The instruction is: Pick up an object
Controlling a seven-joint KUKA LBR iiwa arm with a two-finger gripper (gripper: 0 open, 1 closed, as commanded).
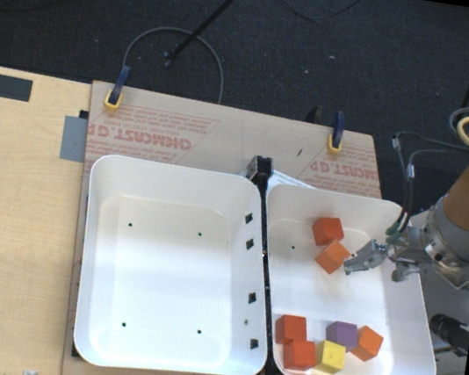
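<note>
Right bin [411,301]: seven blocks — five orange, one purple [341,334], one yellow [333,356]. Two orange [328,231] near far wall, beside gripper [363,260]; finger spread unclear, grasp unclear. Left bin [128,182] offers open room.

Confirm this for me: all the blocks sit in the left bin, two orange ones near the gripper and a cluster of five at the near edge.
Not right on the bin. The camera view shows the blocks in the right bin: two orange blocks near the gripper and a cluster of five at the near edge. The rest stands.
</note>
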